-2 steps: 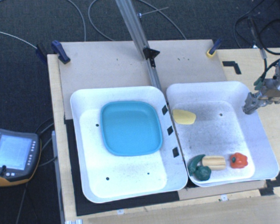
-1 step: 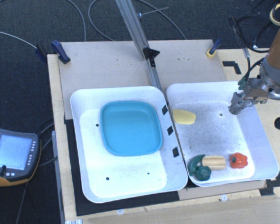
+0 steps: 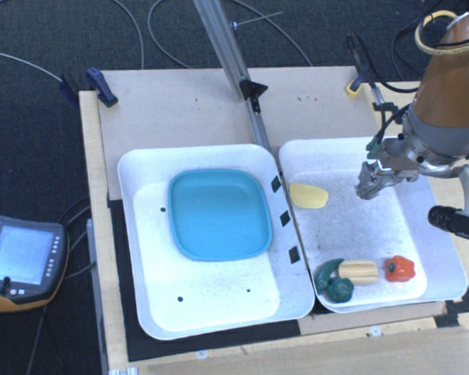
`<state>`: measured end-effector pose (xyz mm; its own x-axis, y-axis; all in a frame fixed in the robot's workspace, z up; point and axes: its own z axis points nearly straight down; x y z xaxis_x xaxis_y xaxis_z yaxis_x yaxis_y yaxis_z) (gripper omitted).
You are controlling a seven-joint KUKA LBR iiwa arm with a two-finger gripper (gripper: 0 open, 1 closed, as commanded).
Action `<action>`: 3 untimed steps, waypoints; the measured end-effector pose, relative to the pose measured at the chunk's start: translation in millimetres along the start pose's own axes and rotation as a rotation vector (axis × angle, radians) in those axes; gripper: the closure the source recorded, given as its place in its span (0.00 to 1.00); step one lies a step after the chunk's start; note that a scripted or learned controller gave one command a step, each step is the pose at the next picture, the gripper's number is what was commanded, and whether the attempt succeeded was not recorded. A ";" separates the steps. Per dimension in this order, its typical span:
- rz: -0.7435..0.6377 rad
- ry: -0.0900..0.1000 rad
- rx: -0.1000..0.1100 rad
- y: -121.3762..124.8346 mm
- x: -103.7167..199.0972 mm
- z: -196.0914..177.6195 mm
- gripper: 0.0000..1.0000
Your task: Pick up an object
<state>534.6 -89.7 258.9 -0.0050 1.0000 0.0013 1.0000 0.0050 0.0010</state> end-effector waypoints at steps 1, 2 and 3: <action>0.001 0.000 0.001 0.1 42.2 7.2 1.00; 0.000 0.000 0.002 -3.1 100.3 19.8 1.00; 0.001 0.000 0.002 -13.4 152.3 27.5 1.00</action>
